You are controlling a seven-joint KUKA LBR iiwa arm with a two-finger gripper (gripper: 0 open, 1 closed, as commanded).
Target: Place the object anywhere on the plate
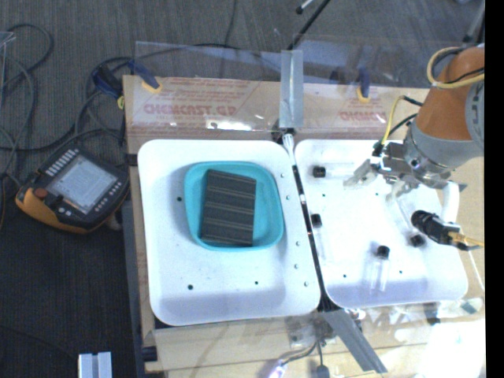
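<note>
Dark grey ribbed rectangular block [228,208], lying flat, long side running away from the camera, resting on the teal square plate [272,211] in the left white bin [165,274]

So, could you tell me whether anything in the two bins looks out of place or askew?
Nothing looks spilled or damaged. The dark ribbed block lies flat on the teal plate in the left bin, turned slightly off square to the plate's edges. The gripper hangs over the right bin.
</note>
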